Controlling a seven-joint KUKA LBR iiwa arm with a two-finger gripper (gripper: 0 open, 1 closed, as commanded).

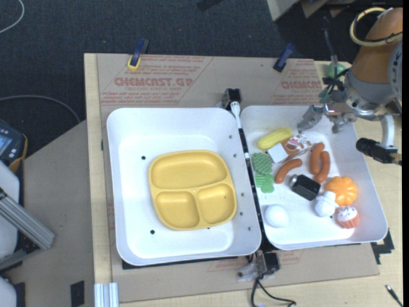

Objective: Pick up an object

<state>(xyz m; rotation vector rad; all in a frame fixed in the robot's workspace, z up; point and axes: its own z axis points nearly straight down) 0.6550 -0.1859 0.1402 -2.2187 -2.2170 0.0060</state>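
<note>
Nearest the camera, at the right bin's [377, 226] front edge, sit a white egg [277, 215], a small white figure [324, 204] and a cupcake toy [347, 217], each lying loose on the bin floor, apart enough that a descending tool could reach any of them. Just behind them a black block [305, 187] and an orange pumpkin [342, 188] lie near the bin's middle. Further back the toys crowd together: a green ridged piece [262, 170] against the divider wall, two sausages [289, 169] [319, 160] angled beside each other, a white card [277, 153], a reddish round toy [296, 145] and a yellow corn cob [274, 137]. This clutter looks like random scatter meant to offer many grasp targets; no single object is marked as the goal, so any of these could serve.

The left bin [121, 171] holds a yellow divided plate [192, 188], lying flat in its middle, probably there as a place to set things down.

Farthest back, the gripper [324, 117] hangs over the right bin's rear corner, above and behind the reddish toy, with its fingers spread apart and nothing between them. It seems to be poised high rather than touching anything, though its height is hard to judge from this angle. The nearest candidates are the corn cob and the reddish toy.
</note>
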